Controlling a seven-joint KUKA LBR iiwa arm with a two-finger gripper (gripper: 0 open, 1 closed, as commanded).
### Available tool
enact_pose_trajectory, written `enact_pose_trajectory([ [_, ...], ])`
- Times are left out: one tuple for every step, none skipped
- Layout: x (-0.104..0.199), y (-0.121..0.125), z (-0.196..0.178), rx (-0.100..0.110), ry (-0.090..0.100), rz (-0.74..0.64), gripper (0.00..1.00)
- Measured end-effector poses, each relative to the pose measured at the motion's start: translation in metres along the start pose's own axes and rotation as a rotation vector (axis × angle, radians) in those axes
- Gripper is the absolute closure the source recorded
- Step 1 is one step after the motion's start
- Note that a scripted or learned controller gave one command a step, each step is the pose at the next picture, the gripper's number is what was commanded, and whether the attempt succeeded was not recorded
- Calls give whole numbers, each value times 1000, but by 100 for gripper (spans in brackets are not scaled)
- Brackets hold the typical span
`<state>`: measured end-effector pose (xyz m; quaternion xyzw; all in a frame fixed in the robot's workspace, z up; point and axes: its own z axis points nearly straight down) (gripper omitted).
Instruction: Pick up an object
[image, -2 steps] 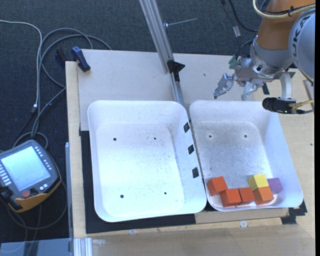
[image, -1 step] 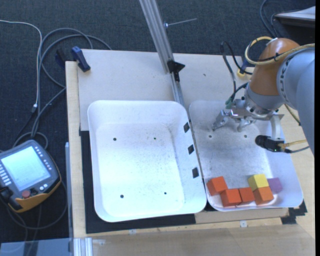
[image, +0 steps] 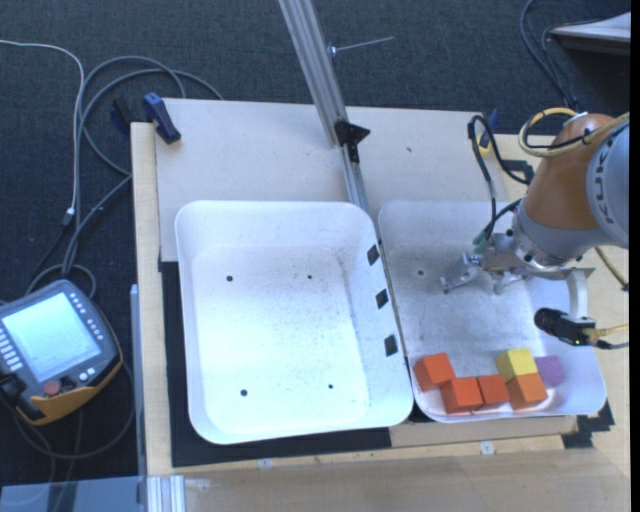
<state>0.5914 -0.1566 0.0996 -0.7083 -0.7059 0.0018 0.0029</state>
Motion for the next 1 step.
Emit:
enact_pose_trajectory([
  [-45, -87, 1, 0, -1, 4, 0],
])
